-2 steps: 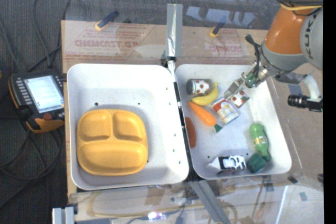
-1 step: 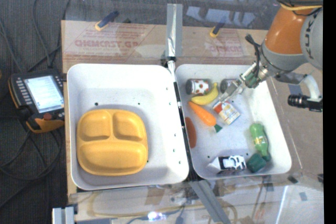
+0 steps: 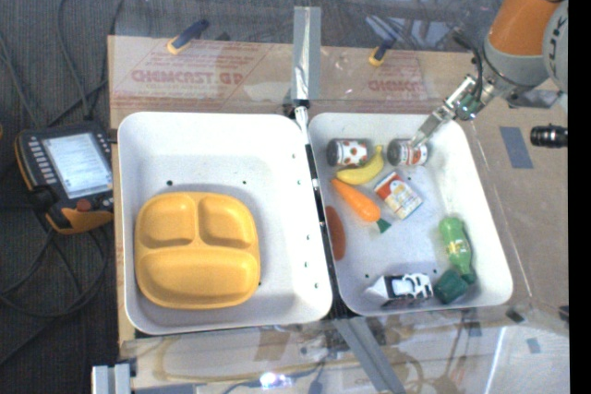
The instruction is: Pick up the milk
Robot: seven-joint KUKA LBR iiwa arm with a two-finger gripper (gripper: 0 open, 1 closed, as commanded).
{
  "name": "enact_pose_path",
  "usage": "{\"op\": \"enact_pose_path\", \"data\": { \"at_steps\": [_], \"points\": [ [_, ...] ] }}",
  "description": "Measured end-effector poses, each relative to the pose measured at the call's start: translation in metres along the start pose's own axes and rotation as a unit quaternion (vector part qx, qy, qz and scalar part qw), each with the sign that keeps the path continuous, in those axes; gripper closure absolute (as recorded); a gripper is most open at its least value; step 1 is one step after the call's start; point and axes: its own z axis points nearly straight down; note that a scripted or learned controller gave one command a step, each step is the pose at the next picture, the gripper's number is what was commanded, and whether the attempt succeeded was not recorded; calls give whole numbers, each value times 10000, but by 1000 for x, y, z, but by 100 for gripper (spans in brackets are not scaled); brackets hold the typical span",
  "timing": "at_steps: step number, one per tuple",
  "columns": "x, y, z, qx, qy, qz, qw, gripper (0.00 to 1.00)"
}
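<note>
Far to the left of the yellow toy banana (image 3: 362, 169), off the bench, a black hand-held controller with a lit screen (image 3: 63, 166) lies on the floor, parked out of the arm's way. Nearer the banana but well left of it, a yellow plastic plate with three compartments (image 3: 197, 249) lies flat in the left white bin (image 3: 138, 129), apart from the clutter.

The banana lies in the right white bin (image 3: 485, 198). A small printed tin can on its side (image 3: 349, 151) touches it from above. Just below the banana an orange toy carrot (image 3: 356, 200) slants, and left of that a red sausage-shaped toy (image 3: 336, 231) lies along the bin wall. A white and orange carton (image 3: 399, 196) lies just right of the banana.

The milk I take to be the black-and-white patched carton (image 3: 406, 288), on its side well below the banana, near the bin's front wall and just beside a dark green block (image 3: 453, 286). A light green plastic bottle (image 3: 453, 240) lies above that block.

The gripper (image 3: 417, 141) slants down just right of the banana, over a second tin can (image 3: 408, 152), well apart from the milk. Whether it is spread or pressed together cannot be told. It pinches nothing visible, so the pick looks not yet begun.
</note>
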Motion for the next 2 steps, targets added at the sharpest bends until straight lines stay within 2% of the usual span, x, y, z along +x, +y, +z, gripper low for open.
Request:
{"op": "enact_pose_path", "data": {
  "at_steps": [1,2],
  "points": [
    [-3,-2,67,-20,-5,-351,9994,0],
    [26,-26,95,-91,-103,-118,9998,0]
  ]
}}
